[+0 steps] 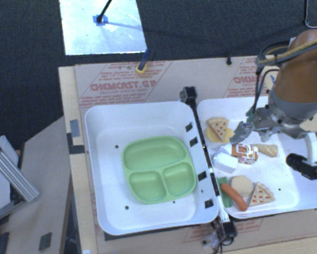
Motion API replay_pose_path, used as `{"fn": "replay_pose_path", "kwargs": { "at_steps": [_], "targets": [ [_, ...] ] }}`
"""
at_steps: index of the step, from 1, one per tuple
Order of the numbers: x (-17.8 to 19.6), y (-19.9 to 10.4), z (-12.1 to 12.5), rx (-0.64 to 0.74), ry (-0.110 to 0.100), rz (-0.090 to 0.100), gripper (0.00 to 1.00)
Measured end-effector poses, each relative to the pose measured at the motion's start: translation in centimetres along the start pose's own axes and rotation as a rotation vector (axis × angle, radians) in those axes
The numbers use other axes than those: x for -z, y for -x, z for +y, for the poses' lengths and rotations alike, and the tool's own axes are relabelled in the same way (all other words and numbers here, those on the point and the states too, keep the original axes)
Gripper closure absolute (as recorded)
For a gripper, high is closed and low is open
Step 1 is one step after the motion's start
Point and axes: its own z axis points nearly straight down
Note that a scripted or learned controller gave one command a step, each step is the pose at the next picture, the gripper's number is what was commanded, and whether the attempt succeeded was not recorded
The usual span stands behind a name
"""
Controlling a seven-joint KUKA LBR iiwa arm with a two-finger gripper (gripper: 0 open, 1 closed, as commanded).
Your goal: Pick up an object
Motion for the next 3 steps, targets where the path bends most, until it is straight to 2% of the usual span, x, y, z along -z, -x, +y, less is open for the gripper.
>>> {"fn": "replay_pose_path", "kwargs": {
  "at_steps": [1,2,3],
  "targets": [
    [-6.0,0.1,-0.7,-0.003,-0.005,0.001,0.0],
    [-9.8,1.0,-0.3,-0.004,0.005,-0.001,0.0],
    [-9.9,1.0,0.2,-0.004,0.021,-0.005,0.0]
  ]
}}
